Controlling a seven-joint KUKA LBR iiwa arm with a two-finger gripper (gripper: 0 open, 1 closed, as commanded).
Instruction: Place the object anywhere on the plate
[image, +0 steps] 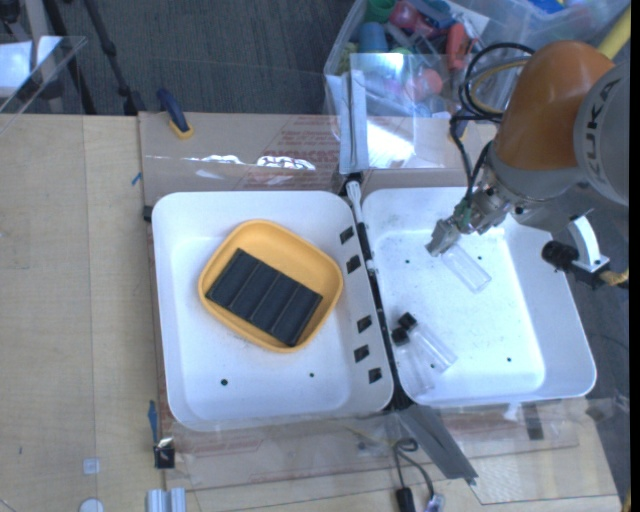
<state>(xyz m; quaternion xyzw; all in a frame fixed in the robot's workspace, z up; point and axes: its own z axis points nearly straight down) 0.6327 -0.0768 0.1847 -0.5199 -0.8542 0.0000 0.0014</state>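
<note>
- Yellow rounded-square plate sits in the left white bin.
- Dark grey ribbed rectangular slab lies flat on the plate, angled across it.
- Two-finger gripper hangs low over the right white bin, near its back; how far it is open cannot be made out.
- Clear plastic piece lies just beside the gripper.

**Arm reaching in, gripper low**

Grey arm enters from the right, orange band above the wrist at top right. Wrist angles down and to the left. Gripper tip points down-left, hanging low. Finger state too small and blurred to read.
</note>
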